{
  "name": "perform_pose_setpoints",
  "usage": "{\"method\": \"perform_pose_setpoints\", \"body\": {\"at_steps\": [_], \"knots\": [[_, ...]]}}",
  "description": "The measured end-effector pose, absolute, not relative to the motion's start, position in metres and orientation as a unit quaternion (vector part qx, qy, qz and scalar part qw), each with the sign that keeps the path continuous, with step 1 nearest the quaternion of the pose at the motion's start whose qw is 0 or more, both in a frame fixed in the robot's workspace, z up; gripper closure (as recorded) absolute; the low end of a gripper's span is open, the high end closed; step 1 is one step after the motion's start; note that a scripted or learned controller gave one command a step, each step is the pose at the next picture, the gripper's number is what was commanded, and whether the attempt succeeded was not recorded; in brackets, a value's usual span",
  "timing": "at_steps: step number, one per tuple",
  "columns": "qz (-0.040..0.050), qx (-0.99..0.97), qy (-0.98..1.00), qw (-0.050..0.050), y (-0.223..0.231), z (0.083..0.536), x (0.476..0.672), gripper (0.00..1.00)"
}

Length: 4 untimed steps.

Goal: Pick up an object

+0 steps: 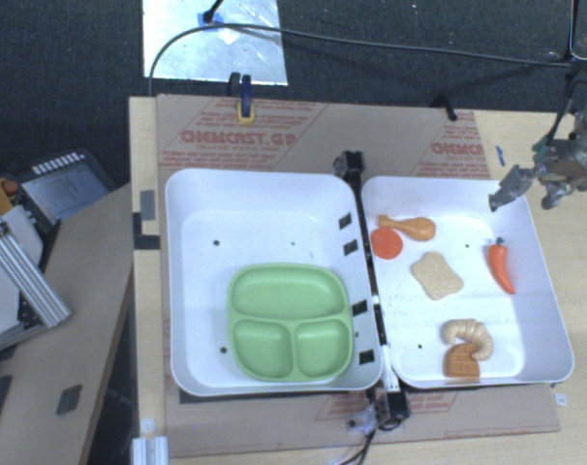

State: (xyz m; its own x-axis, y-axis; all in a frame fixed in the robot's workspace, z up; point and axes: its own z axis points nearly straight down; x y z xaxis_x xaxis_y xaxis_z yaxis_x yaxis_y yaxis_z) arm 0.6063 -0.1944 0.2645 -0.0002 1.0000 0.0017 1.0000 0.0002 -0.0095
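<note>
While the arm reached in from the right, its gripper (528,188) hung over the far right corner of the right bin (555,342), above the rim and apart from everything inside. Two fingers showed, one slanting down to the left and another just to its right, with a visible gap between them; nothing sat in that gap, so the jaws stood parted and held nothing.

Inside the right bin lay five toy foods. An orange carrot (502,264) with a green top lay nearest the gripper, close to the right wall. A drumstick (408,227) lay at the far left, touching a red round slice (386,244). A tan slice of bread (437,276) lay in the middle, and a croissant (467,345) lay towards the near edge.

A green divided plate (290,320) sat in the left bin (192,260).
</note>
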Motion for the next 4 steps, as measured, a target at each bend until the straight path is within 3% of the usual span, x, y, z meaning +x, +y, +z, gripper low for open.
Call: {"method": "perform_pose_setpoints", "body": {"at_steps": [1,4], "knots": [[-0.0003,-0.706,-0.708,-0.001,-0.194,0.271,0.608,0.00],[0.0005,-0.706,-0.709,0.001,-0.180,0.097,0.606,0.00]]}}
